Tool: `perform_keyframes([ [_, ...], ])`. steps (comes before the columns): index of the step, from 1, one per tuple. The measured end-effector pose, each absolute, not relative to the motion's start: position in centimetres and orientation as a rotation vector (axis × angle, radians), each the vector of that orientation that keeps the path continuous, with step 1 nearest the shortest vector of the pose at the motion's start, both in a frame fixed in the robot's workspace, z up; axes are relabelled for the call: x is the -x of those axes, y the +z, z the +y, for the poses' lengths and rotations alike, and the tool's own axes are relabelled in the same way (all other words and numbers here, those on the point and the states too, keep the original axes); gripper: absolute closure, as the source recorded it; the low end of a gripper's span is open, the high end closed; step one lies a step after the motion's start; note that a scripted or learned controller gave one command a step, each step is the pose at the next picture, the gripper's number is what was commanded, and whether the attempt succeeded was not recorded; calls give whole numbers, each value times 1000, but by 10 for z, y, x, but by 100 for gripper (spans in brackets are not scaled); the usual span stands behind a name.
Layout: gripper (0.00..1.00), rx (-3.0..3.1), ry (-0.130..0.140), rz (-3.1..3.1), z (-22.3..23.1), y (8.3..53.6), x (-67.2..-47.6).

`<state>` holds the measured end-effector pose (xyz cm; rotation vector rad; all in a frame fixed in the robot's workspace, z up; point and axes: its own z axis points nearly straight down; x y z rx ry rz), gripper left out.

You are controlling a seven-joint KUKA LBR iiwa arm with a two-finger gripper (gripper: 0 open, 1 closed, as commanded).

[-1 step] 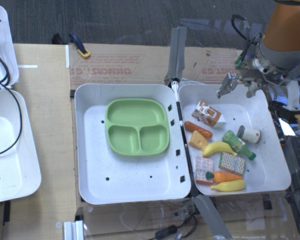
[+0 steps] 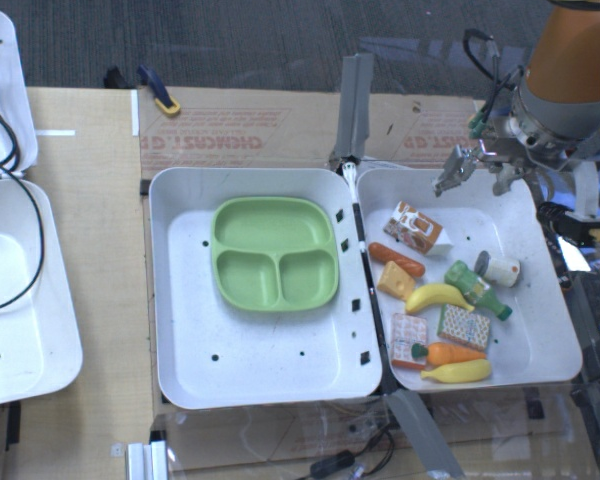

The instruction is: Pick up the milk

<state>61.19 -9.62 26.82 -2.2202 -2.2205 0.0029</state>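
Milk [image 2: 416, 230]: we find the carton lying tilted in the right bin [image 2: 540, 363], upper left, clear of other items.
Pincer [image 2: 477, 169]: released, hovering above the bin's far edge, grasping nothing.
Advice: we recommend descending squarely across the carton's narrow sides.

Small white-and-brown cardboard milk carton [image 2: 417, 229], lying on its side, tilted diagonally, upper-left area of right white bin [image 2: 540, 353].

Tray [image 2: 276, 253] in left bin [image 2: 180, 368]; milk [image 2: 417, 230] in right bin [image 2: 540, 358], behind banana [image 2: 435, 296].
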Motion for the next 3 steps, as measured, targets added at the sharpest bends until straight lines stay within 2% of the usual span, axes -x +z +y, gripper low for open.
perform_keyframes([
  [1,0,2619,6,-1730,-93,140,-597],
  [2,100,2621,7,-1726,-94,149,-597],
  [3,100,2540,4,-1849,-36,263,-563],
])
